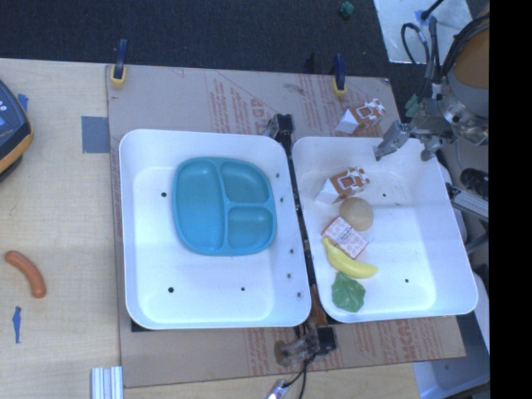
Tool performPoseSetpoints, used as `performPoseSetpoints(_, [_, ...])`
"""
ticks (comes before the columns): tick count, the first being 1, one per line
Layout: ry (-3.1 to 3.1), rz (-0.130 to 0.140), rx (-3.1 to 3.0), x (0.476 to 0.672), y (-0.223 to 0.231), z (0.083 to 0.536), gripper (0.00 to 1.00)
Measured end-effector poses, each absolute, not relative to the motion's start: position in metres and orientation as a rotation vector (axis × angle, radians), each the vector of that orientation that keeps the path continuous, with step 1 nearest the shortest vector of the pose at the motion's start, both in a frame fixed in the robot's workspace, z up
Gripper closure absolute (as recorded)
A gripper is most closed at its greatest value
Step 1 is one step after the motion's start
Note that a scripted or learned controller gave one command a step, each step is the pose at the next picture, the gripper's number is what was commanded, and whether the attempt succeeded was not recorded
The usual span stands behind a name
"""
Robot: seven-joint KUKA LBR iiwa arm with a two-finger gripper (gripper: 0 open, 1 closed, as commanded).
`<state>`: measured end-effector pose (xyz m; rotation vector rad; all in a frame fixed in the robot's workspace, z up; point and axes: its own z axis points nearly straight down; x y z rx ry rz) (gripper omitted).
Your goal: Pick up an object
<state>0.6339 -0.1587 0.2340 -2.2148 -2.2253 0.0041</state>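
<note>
The right bin (432,248) holds a small orange-and-white packet (348,181), a round tan potato-like ball (357,213), a red-and-white square packet (345,237), a yellow banana (347,263) and a green leafy piece (348,292), all along its left half. The left bin (150,273) holds a blue divided plate (224,205). My gripper (406,140) hangs over the right bin's far edge, up and to the right of the objects, with nothing seen in it.
Another orange-and-white packet (363,115) lies on the cardboard behind the right bin. A sausage (27,273) lies on the bench at far left. A dark device (12,131) sits at the left edge. Clamps (119,63) hold the cardboard.
</note>
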Motion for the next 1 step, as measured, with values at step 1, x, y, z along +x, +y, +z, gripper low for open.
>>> performPoseSetpoints(1, [-2.225, 0.001, -2.217, 0.6551, -0.1341, 0.1041, 0.00])
